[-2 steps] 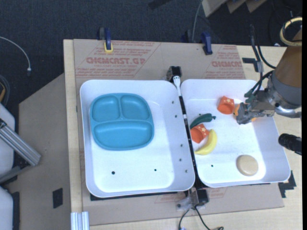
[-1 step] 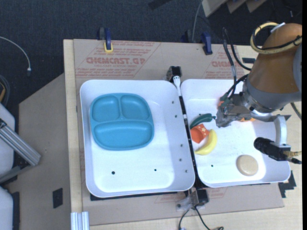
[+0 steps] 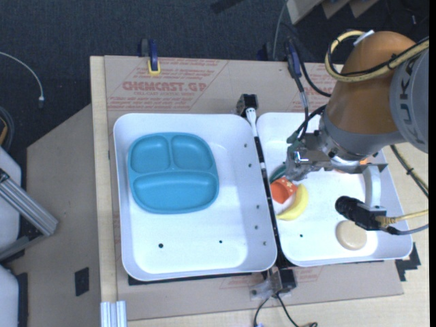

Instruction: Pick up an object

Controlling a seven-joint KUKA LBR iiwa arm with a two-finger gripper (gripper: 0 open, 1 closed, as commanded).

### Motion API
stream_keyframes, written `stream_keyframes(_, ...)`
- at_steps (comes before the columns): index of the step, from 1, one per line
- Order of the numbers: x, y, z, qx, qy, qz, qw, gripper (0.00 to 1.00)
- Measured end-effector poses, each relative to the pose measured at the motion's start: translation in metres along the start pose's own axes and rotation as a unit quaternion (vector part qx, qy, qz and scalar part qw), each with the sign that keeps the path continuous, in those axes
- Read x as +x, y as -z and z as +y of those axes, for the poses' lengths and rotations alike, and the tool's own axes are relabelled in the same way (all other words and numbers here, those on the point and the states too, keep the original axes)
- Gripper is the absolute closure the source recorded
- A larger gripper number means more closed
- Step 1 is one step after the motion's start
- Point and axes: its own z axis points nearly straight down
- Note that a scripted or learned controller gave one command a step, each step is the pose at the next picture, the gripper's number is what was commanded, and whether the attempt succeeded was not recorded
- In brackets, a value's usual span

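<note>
- My gripper (image 3: 293, 176) hangs low in the right bin (image 3: 315, 245), just right of the frame's centre and close to that bin's left wall.
- Whether my jaws are spread or pressed together I cannot tell, because my own wrist covers them from above.
- Just below and left of me lies an orange-red piece (image 3: 281, 191), touching a yellow banana-shaped piece (image 3: 294, 208). I judge these the likeliest things to pick, and nothing shows as held.
- The two lie against each other and near the wall, so gripping one alone looks awkward.
- A pale round disc (image 3: 352, 236) sits apart at lower right with free room around it, so it seems the easier candidate.
- The left bin (image 3: 204, 245) holds a blue divided plate (image 3: 174, 172), which is flat and wide and probably a poor fit for me.
</note>
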Motion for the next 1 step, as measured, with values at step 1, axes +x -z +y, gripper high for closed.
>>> stream_keyframes(1,0.0486,-0.0163,-0.0098,0.002,0.0,0.0,1.0,1.0)
